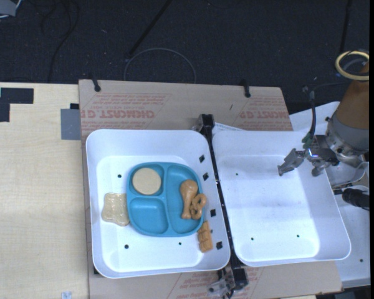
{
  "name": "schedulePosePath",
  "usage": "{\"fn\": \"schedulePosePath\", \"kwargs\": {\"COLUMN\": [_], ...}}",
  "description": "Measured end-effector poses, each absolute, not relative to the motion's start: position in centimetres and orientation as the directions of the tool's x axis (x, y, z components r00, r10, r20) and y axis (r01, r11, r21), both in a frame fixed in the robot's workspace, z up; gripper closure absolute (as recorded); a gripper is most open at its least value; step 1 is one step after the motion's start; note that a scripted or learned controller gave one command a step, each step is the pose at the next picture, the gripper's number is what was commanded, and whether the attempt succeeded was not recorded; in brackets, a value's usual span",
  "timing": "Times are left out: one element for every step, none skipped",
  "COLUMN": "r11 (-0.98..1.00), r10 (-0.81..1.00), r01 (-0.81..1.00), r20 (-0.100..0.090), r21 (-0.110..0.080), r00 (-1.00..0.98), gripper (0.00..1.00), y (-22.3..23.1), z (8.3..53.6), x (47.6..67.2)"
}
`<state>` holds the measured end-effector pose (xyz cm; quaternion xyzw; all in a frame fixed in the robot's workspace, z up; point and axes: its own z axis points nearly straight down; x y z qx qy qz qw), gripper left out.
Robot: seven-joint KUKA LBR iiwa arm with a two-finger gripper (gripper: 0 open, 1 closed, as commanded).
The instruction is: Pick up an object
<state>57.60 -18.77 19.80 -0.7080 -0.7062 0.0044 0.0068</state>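
1. We see the grey arm (352, 114) reach in from the right, its hand (304, 165) poised over the upper right part of the right bin (336, 242).
2. The hand's two fingers (289, 164) stand apart, one splayed to the left and one nearer the bin's right wall; nothing lies between them.
3. We cannot tell whether the fingertips touch the bin floor or hang just above it.
4. In the left bin (103, 254) sits a blue divided tray (151, 220).
5. A round tan biscuit (146, 180) rests in the tray's upper left compartment.
6. A brown twisted pastry (191, 199) lies in the tray's right compartment.
7. A pale bread slice (115, 208) lies on the bin floor, touching the tray's left edge.
8. A small brown piece (204, 237) lies by the tray's lower right corner, close to the bin's right wall.
9. All these objects sit well apart from the hand, across the divider (217, 192) between the bins.
10. The right bin's floor offers open room below and left of the hand.
11. Both bins rest on a cardboard sheet (174, 108) atop the desk (31, 198).
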Motion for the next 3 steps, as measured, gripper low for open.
{"fn": "schedulePosePath", "kwargs": {"r11": [0.000,0.001,0.000], "r10": [1.000,1.000,1.000], "r01": [1.000,1.000,1.000], "r20": [0.001,0.003,0.002], "r21": [-0.003,-0.008,-0.006], "r00": [0.000,0.000,0.000], "gripper": [0.00,0.00,0.00], "y": [-18.8,-18.0,-17.8], "z": [20.6,14.4,9.0], "x": [57.9,57.8,57.7]}}
